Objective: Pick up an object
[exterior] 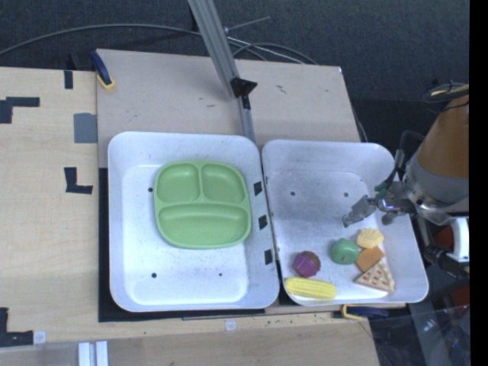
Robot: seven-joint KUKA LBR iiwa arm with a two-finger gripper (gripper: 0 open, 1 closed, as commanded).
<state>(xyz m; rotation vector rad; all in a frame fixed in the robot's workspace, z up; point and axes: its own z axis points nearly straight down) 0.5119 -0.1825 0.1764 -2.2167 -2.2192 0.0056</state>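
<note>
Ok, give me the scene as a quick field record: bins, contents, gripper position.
left bin: green divided plate
right bin: toy food along the near edge
items: purple ball, green ball, yellow corn, orange wedge, waffle slice, pale yellow piece
gripper: over right bin, just above the pale yellow piece
held: nothing seen between the fingers

From my console I count five small toy foods, all clustered in the near right corner of the right bin (320, 158). A purple round piece (307, 264) (maybe a plum, I can't tell) sits leftmost, with a yellow corn cob (310, 287) lying flat on its side just below it by the bin's front rim. A green round fruit (345, 251) rests to their right. Beside that, a pale yellow ridged piece (370, 238), an orange wedge (368, 258) and a waffle-patterned triangle (375, 277) lie packed close together.
</note>
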